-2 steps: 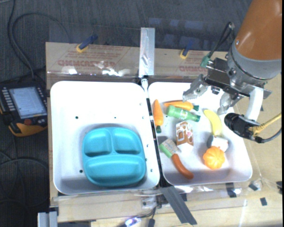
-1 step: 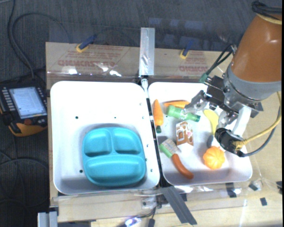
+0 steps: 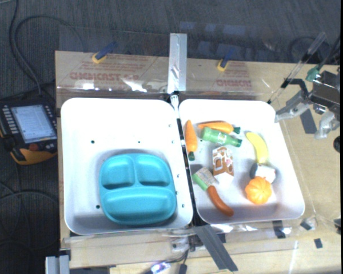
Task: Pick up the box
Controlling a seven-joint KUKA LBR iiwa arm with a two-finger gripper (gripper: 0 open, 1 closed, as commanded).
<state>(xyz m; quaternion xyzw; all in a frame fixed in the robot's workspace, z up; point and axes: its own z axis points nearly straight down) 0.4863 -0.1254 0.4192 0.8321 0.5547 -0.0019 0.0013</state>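
Observation:
The box point(image 3: 223, 161) is a small brown and white carton in the middle of the right bin point(image 3: 286, 153). It stands among toy foods, with a green bottle point(image 3: 220, 136) just behind it and a banana point(image 3: 259, 146) to its right. My gripper point(image 3: 314, 110) is at the view's right edge, outside the right bin and beyond its far right corner. It is well away from the box and nothing shows in it.
The right bin also holds a carrot point(image 3: 190, 137), an orange point(image 3: 258, 190), a sausage point(image 3: 219, 201), a green-topped item point(image 3: 203, 178) and a white and black piece point(image 3: 264, 172). A blue divided tray point(image 3: 138, 188) lies in the left bin point(image 3: 86, 130). A pendant point(image 3: 26, 127) sits far left.

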